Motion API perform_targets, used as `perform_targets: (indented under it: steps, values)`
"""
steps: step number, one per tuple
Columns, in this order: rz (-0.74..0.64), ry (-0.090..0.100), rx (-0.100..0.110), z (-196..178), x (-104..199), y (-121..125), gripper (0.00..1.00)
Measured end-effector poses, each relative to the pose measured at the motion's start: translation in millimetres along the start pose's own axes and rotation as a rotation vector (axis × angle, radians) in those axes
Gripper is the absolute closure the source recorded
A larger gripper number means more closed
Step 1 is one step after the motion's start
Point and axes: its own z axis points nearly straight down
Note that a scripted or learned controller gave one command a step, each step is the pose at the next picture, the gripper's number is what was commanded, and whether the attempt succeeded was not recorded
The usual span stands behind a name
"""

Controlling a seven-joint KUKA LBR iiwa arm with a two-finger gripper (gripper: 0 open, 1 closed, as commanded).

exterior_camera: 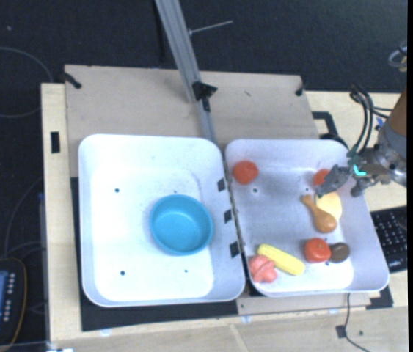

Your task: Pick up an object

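My gripper hangs over the right side of the right bin, coming in from the right, its two dark fingers spread apart with nothing seen between them. A small red object lies just left of the fingers, partly hidden by them. Directly below the gripper is a yellow-brown drumstick-shaped toy. Further toward the front lie a red tomato, a brown piece, a yellow banana-like piece and a pink piece. An orange-red ball sits at the bin's back left.
The left bin holds a blue bowl. A grey metal post rises behind the bins' shared edge. A keyboard lies to the right of the right bin.
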Motion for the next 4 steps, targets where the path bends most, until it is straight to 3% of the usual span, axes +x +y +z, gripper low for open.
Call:
perform_targets:
  steps: [1, 3, 4]
  values:
    - [0.0, -0.001, -0.004, -2.2, -0.2, 0.9, 0.0]
    - [0.011, -0.004, 0.001, 112.0, -6.0, 7.5, 0.0]
    - [0.011, -0.006, -0.004, 138.5, -8.5, 8.3, 0.0]
